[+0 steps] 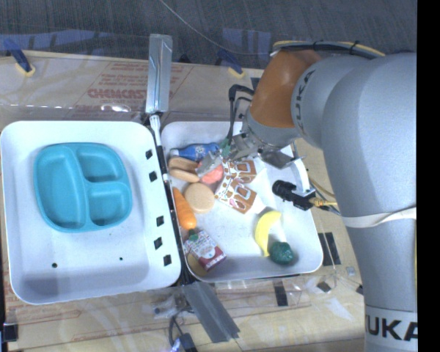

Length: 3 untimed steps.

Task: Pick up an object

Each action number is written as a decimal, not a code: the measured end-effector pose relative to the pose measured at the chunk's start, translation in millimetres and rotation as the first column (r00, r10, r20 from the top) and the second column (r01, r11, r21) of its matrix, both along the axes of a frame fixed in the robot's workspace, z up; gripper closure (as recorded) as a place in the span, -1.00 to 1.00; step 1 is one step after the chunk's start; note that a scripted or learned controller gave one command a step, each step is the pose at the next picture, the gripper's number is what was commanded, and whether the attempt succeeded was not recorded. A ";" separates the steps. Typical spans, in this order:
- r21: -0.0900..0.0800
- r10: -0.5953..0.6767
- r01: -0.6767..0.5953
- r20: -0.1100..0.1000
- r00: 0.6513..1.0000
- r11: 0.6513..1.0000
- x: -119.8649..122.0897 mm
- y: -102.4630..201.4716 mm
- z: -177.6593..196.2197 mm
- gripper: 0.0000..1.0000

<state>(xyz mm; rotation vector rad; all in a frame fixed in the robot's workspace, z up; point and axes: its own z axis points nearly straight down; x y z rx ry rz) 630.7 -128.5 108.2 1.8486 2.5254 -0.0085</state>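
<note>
The right bin [308,259] holds several small objects. A blue packet [194,152] lies at its back left, with a tan bun [182,170] and a pink piece [212,174] beside it. A round tan biscuit [200,197] and an orange carrot [184,209] sit by the left wall. A brown-and-white patterned packet [237,185] lies in the middle. A yellow banana [266,229] and a dark green lump [282,253] rest front right; a red packet [204,251] front left. My gripper [233,148] is low over the bin's back, just above the patterned packet.
The left bin [29,270] holds a turquoise divided tray [83,185]. The big grey arm [359,123] with its orange band [279,90] covers the right bin's back right corner. A metal divider [158,72] stands between the bins at the back.
</note>
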 end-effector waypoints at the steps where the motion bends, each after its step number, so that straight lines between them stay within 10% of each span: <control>1: 0.003 0.066 -0.066 0.001 0.998 0.998 26.0 19.3 -6.5 -1.00; 2: 0.006 0.072 -0.072 -0.001 0.997 0.997 26.2 22.0 1.2 1.00; 3: 0.006 0.072 -0.072 -0.001 0.997 0.997 26.1 22.2 0.9 -1.00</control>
